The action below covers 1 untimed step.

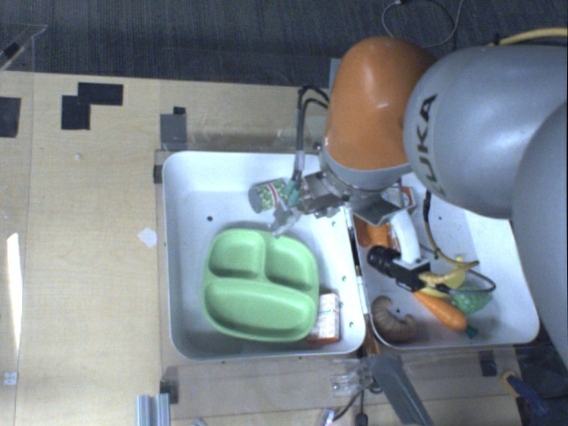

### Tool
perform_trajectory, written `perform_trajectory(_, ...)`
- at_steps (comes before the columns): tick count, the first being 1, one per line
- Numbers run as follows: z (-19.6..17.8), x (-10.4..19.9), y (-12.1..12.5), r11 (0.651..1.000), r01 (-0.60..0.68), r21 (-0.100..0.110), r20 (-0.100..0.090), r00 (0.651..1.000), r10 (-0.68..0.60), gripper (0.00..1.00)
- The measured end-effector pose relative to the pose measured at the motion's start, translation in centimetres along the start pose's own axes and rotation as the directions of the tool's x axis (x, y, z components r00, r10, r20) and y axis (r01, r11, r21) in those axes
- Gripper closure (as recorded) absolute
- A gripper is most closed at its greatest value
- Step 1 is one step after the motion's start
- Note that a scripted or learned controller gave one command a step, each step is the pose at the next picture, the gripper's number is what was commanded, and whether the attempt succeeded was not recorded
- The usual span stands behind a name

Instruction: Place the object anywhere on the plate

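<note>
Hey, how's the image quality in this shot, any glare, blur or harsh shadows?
Camera view: even, soft lighting; faint shadow under the green plate; mild sheen on the orange band; bright glare strip on the bench at far left; the can and hand look slightly soft.

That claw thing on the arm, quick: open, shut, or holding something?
Gripper: over the left bin, near the green plate; open or shut cannot be told.

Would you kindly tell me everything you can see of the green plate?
The plate is pale green, plastic-looking, with rounded corners and three sections: two smaller ones at the far side, one wide one nearer the camera. It lies flat in the left bin, slightly rotated. A small orange packet sits against its right near corner. Nothing visibly lies on it.
</note>
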<state>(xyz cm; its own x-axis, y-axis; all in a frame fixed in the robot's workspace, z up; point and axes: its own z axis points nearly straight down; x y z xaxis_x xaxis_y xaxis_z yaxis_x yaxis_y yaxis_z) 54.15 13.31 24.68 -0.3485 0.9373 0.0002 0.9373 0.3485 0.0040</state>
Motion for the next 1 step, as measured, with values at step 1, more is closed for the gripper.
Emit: perform_trajectory(1, 11.03, 5.53, 9.6, 0.948, -0.318, 0.002, 0.0, 0.948, 0.318, 0.0)
